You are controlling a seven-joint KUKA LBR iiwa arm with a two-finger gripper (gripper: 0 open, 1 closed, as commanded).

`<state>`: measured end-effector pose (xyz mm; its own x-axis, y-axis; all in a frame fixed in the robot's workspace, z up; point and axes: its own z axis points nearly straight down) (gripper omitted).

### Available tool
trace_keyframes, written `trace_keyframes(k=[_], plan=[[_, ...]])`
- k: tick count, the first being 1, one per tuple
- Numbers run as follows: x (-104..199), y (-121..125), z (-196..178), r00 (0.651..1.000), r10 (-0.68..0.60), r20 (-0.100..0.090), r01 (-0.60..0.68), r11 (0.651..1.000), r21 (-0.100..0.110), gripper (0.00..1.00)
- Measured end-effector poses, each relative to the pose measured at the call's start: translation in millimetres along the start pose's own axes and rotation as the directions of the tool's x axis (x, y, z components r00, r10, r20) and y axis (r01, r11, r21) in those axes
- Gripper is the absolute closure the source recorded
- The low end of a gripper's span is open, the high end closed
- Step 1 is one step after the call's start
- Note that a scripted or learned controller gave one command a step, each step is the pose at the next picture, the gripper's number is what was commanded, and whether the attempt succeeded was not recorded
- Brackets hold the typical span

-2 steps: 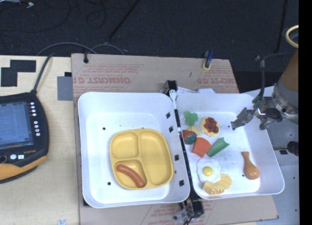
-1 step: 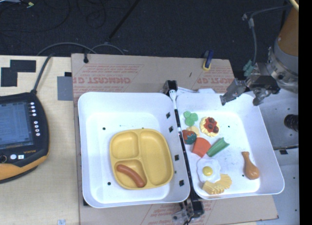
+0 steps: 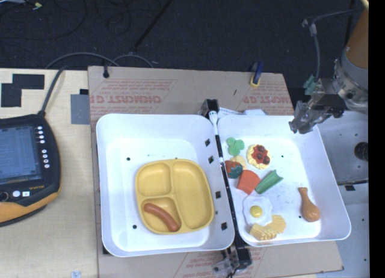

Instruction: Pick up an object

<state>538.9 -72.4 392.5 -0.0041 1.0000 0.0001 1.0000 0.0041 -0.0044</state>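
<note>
My gripper [image 3: 299,125] hangs over the back right corner of the right bin [image 3: 328,174], above the toys and touching none of them. Below it in that bin lie a green clover piece [image 3: 234,146], a round pizza-like toy [image 3: 259,156], a red-orange wedge [image 3: 247,180], a green pepper stick [image 3: 269,180], a fried egg [image 3: 257,210], a yellow crinkle piece [image 3: 268,228] and a brown drumstick [image 3: 308,205]. In the left bin [image 3: 117,150] a yellow divided plate [image 3: 174,177] carries a sausage [image 3: 160,216].
A teach pendant [image 3: 24,162] rests on the bench at the left. Cardboard [image 3: 168,87] lies under both bins. A blue-and-yellow clip [image 3: 257,73] sits at the cardboard's back edge. Cables trail over the dark floor behind.
</note>
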Motion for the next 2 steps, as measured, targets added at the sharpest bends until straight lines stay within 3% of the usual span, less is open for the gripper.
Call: trace_keyframes(k=[1, 2], plan=[[5, 3, 87, 1.000, 0.004, -0.001, -0.004, 1.000, 0.006, 1.00], [42, -32, 28, 1.000, 0.000, -0.001, 0.000, 1.000, -0.006, 1.00]])
